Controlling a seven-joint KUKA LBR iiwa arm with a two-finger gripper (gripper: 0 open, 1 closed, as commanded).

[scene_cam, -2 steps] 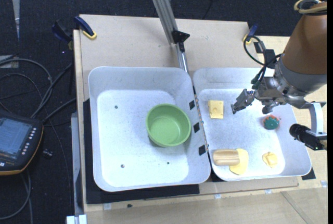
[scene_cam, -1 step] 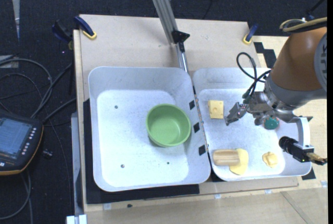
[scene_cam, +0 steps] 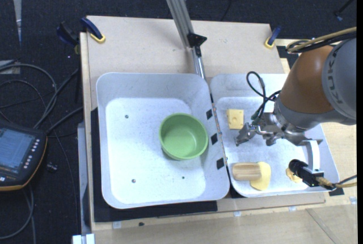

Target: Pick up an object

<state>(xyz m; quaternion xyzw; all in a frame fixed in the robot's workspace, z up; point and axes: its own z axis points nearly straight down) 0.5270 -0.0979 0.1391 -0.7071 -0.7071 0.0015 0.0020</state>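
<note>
Cheese wedge (scene_cam: 235, 118), pale yellow and blocky with holes, lies flat in the right bin (scene_cam: 227, 89). Just beside it hangs the gripper (scene_cam: 245, 136); whether it is closed is unclear. A smooth green bowl (scene_cam: 183, 135) sits in the left bin (scene_cam: 113, 123).

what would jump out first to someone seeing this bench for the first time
The green bowl stands out most, sitting alone toward the right side of the left bin. Next is the grey arm with its orange band, reaching in from the right so its claw hangs over the right bin. Near it lie a yellow cheese-like block and, toward the front wall, a tan cylinder.
</note>
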